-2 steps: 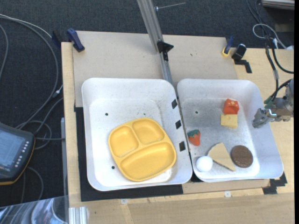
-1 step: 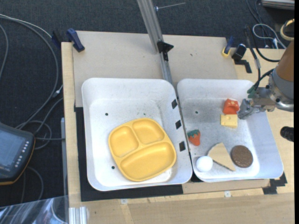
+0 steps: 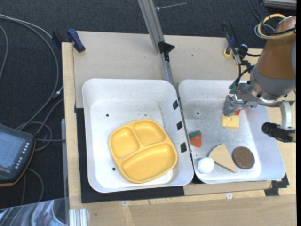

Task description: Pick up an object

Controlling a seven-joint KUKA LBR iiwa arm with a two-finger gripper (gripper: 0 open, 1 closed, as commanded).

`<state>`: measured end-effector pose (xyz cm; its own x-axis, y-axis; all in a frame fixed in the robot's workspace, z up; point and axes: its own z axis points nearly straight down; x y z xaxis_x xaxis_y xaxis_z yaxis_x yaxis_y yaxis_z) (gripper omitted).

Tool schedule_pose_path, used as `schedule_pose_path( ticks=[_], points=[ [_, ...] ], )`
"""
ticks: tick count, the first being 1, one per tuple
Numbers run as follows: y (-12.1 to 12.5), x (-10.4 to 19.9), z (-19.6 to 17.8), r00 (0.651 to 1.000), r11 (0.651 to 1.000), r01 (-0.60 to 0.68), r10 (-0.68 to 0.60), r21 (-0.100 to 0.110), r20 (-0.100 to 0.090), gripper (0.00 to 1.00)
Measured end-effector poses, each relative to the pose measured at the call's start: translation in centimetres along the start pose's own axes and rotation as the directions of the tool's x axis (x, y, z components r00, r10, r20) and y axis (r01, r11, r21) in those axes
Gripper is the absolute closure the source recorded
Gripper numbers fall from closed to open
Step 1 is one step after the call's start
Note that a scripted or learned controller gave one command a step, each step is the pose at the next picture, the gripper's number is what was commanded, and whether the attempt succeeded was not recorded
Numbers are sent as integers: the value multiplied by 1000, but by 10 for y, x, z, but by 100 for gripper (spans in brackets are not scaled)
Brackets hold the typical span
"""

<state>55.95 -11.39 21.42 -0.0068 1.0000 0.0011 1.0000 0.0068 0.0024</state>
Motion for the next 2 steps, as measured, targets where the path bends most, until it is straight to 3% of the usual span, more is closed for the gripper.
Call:
schedule_pose_path(
  ticks=[2],
  points=[
    [31, 113, -23, 1000, 1000, 2, -2, -1, -2, 100]
  ],
)
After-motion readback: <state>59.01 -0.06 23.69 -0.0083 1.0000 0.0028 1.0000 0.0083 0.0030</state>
